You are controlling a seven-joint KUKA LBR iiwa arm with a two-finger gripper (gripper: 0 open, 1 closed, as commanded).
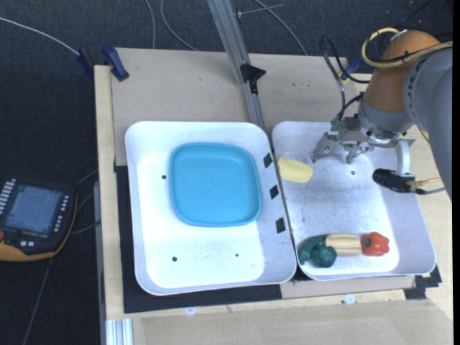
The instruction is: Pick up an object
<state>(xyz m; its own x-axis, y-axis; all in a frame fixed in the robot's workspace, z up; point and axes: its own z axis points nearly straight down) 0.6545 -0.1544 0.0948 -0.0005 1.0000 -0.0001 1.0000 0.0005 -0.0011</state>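
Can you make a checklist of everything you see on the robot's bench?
Surface: wooden bench bearing two shallow white bins, left and right.
Job's things: pale yellow oval piece, green lump, tan cylinder, red round toy, all in right bin.
Clutter: square blue plastic plate in left bin.
End effector: above right bin, holding nothing.
Cables: grey loops on dark floor.
Surroundings: handheld control pendant, metal pole.
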